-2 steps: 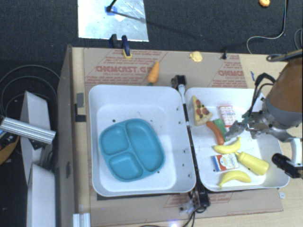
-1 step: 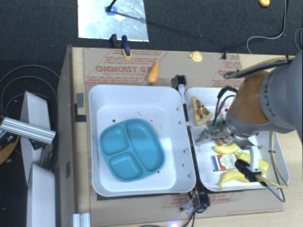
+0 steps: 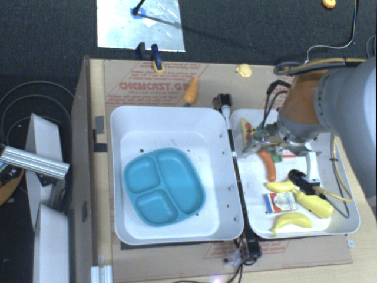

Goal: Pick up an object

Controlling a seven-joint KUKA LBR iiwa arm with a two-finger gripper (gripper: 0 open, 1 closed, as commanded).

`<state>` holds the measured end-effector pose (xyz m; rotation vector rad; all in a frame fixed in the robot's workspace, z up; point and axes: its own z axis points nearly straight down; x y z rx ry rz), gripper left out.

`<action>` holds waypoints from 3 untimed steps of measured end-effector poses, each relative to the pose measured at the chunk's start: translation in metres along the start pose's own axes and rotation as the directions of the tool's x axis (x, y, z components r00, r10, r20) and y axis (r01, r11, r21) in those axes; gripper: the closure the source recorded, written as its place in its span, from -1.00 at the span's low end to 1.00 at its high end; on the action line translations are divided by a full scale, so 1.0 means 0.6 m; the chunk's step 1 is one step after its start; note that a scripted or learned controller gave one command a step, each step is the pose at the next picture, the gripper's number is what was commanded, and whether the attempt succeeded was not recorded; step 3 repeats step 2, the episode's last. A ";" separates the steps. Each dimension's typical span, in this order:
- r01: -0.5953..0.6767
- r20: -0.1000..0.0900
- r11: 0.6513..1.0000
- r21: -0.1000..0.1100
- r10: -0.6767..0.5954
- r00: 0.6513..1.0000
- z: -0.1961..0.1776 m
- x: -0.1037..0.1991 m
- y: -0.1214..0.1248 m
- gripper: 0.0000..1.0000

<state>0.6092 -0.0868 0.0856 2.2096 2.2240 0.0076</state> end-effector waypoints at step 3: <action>0.003 0.001 1.000 0.002 -0.003 1.000 -0.022 -0.008 0.086 1.00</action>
